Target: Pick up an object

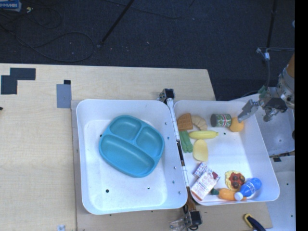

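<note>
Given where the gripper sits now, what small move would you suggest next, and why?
I would probably ease the gripper a little lower and left onto the orange piece beside the green can. The gripper hangs at the right bin's upper right edge, just above that piece, with nothing visible between its fingers, so that seems the nearest target.

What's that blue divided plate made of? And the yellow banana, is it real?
The blue divided plate looks like moulded plastic: one even colour, smooth rounded rims, a soft sheen. The banana seems to be a plastic toy, uniformly yellow with no spots or bruising, though the view is too coarse to be sure. The white bins also look like smooth, thin plastic.
</note>
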Robot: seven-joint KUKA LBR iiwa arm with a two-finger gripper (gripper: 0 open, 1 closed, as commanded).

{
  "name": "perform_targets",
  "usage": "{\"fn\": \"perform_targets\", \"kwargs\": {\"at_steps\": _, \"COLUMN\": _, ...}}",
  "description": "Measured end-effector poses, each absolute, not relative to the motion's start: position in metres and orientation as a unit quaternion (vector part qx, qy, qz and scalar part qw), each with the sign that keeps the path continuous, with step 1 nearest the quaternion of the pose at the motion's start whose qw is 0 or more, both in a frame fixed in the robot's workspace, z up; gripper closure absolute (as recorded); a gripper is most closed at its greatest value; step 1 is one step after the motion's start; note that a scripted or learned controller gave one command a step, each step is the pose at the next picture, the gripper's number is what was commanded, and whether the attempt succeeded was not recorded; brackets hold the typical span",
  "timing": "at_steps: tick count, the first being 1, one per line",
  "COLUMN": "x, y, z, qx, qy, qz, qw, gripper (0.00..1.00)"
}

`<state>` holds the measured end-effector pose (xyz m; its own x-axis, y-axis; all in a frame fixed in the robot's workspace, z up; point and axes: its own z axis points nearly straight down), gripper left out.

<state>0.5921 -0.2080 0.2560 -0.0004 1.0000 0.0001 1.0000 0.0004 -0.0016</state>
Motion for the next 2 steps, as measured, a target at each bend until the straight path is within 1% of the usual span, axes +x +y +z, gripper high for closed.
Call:
{"fn": "perform_targets", "kwargs": {"at_steps": 1, "x": 0.565, "y": -0.123, "z": 0.226, "qx": -0.707, "qy": -0.707, "qz": 0.0012, "qw": 0.003, "gripper": 0.0}}
{"fn": "perform_targets", "kwargs": {"at_steps": 2, "x": 0.546, "y": -0.08, "z": 0.116, "qx": -0.707, "qy": -0.707, "qz": 0.0016, "qw": 0.003, "gripper": 0.0}}
